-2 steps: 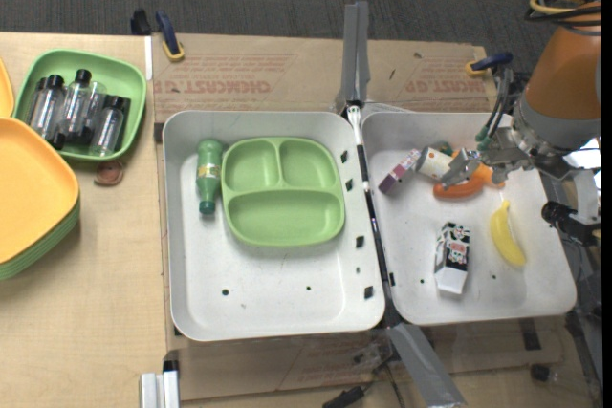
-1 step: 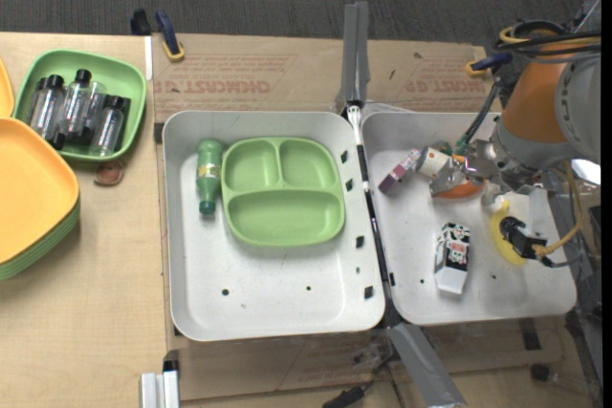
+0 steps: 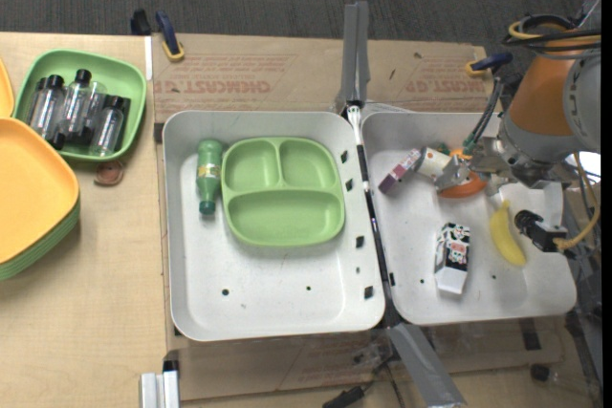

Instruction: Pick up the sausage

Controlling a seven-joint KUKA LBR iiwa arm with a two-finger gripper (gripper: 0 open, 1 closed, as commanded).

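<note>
Two shallow white bins side by side on a bench. In the left bin (image 3: 191, 301), a green divided plate (image 3: 283, 190) with a green bottle (image 3: 207, 175) just beside it. In the right bin (image 3: 497, 296), a reddish-orange sausage (image 3: 463, 188) near the far side, directly under the gripper (image 3: 466, 169); finger state impossible to tell. Nearby, a purple packet (image 3: 399, 171), a milk carton (image 3: 453, 257) and a banana (image 3: 507, 234).

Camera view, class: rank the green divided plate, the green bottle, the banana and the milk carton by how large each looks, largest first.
1. Green divided plate, clearly largest.
2. Green bottle, banana and milk carton look much alike; the bottle seems slightly longest, but I would not rank these three.
</note>
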